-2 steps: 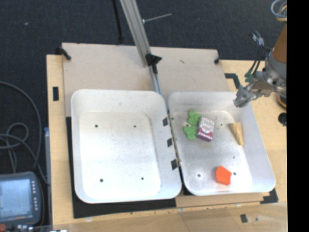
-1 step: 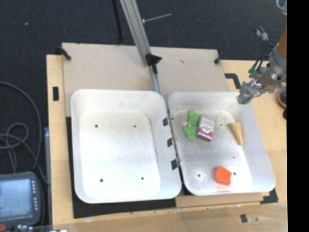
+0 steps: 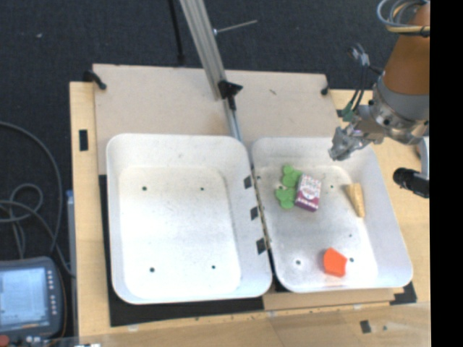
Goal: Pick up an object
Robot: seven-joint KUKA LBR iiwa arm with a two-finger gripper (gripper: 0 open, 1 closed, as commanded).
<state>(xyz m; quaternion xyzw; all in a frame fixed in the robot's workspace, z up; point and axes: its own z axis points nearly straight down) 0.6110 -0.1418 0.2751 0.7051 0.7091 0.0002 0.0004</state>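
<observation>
In the lower right of the frame, an orange block (image 3: 333, 262) lies in the right bin (image 3: 387, 262). Higher up, at the bin's centre, a small purple-and-white carton (image 3: 308, 192) touches a green toy (image 3: 288, 187); a tan cone (image 3: 354, 198) lies to their right. The hand (image 3: 342, 147) hovers near the bin's upper edge. Whether it is open or closed cannot be told. The carton lies down-left of it, nearest.

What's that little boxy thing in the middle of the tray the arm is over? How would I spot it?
Look in the right-hand white bin. Near its centre lies a small purple-and-white box, touching a green toy on its left. It is the only purple, box-shaped item there.
</observation>
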